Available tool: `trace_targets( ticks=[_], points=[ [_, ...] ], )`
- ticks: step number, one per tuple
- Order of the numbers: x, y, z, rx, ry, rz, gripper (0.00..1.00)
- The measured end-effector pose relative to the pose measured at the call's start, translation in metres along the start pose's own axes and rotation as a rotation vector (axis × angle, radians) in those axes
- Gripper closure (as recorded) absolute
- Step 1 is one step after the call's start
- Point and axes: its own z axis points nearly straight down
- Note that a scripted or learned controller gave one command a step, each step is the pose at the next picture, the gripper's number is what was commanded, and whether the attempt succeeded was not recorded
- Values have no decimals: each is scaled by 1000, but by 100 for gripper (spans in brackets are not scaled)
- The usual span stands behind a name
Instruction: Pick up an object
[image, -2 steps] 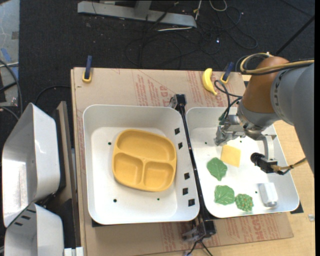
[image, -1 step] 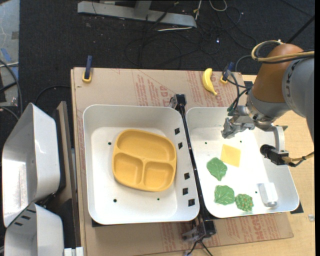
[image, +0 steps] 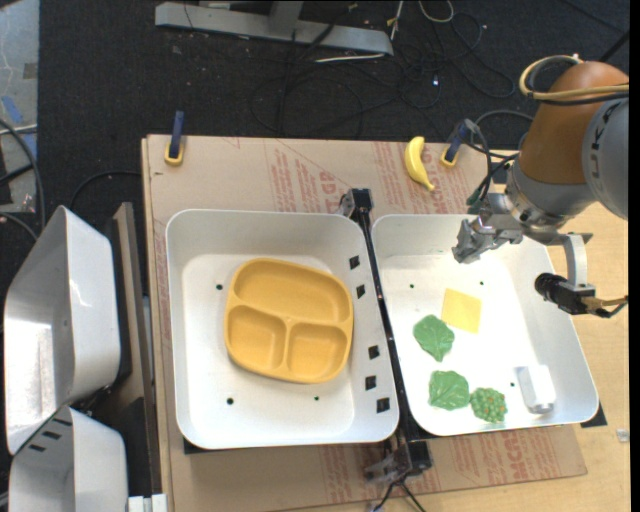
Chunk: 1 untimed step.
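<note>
My gripper (image: 470, 247) hangs over the back part of the right bin (image: 575, 345), with nothing seen between its fingers. In front of it on the bin floor lies a flat yellow square (image: 462, 309). A green leafy piece (image: 434, 337) lies beside the square, and another green leafy piece (image: 449, 390) sits nearer the front. A green bumpy piece (image: 488, 404) and a small white block (image: 535, 386) lie at the front right. All of these are apart from the gripper.
The left bin (image: 190, 330) holds a yellow divided plate (image: 289, 320). A yellow banana (image: 419, 163) lies on the cardboard bench behind the right bin. Blue clamps (image: 176, 137) stand at the back edge. A black divider (image: 375, 300) runs between the bins.
</note>
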Motion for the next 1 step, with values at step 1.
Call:
trace_targets(
  ticks=[1],
  points=[
    [0, 1, -53, 0, 0, -1, 100]
  ],
)
